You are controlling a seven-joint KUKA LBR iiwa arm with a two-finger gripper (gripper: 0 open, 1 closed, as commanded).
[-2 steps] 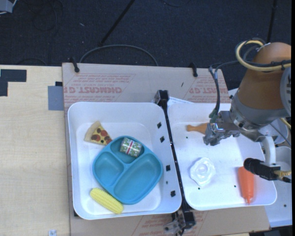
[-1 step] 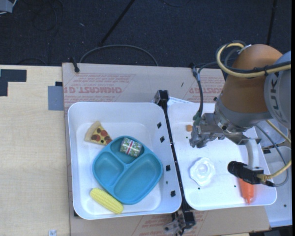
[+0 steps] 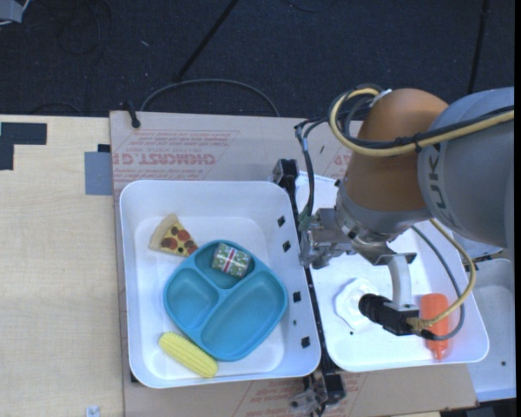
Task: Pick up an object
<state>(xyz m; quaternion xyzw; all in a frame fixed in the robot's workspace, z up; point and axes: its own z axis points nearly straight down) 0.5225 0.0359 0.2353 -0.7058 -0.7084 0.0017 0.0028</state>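
Bench, two white bins. Right bin (image 3: 373, 354): orange carrot (image 3: 440, 344) near front right corner, apart from gripper (image 3: 330, 248) further back by divider; claw opening cannot tell. Left bin (image 3: 139, 207): corn (image 3: 188, 354), blue plate (image 3: 243, 315), pizza slice (image 3: 172, 236).

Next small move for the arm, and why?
Probably slide the gripper across the right bin toward the orange toy at its far-right side. The gripper hangs by that bin's left wall, apart from the toy, while the pizza slice, corn cob and blue plate lie in the left bin.
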